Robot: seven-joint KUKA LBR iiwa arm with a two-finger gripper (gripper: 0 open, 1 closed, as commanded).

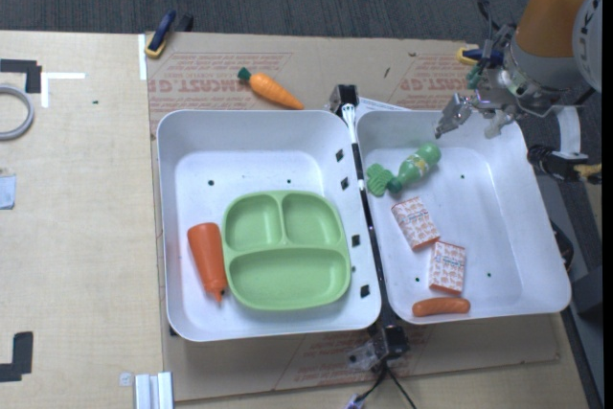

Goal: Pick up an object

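My gripper [469,126] hangs over the far edge of the right bin [536,235], open, with nothing between its fingers. Just below and left of it lies a green bottle [416,166] with a dark green piece [380,179] at its lower end. Nearer the front of the same bin are two orange-and-white cartons [415,222] [447,265] and a red sausage [441,306].
The left bin [182,158] holds a green divided plate [285,249] and an orange carrot-like piece [207,259] along its left side. A toy carrot [271,88] lies on the cardboard behind the bins. A blue clip [161,32] sits at the cardboard's far left corner.
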